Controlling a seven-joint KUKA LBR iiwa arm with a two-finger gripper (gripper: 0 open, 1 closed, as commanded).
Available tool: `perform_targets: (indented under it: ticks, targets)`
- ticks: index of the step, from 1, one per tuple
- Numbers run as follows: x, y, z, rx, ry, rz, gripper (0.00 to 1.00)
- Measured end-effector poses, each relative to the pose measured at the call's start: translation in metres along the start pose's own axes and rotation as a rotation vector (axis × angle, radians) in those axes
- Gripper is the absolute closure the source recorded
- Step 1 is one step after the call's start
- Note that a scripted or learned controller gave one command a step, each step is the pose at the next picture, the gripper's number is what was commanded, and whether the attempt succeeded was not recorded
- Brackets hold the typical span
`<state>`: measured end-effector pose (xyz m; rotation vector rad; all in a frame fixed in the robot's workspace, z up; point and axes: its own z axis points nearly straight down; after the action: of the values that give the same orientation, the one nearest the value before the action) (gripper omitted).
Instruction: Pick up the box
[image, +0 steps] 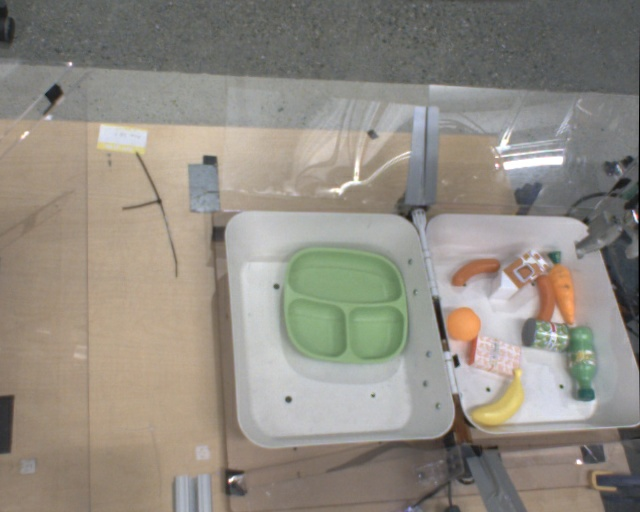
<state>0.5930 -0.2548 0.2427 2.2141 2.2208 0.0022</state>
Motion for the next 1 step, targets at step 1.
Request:
perform_targets:
  ticks: [1]
  targets:
    - [0.0348,0.0093,0.0930,0.002,0.001,-0.025,0.00]
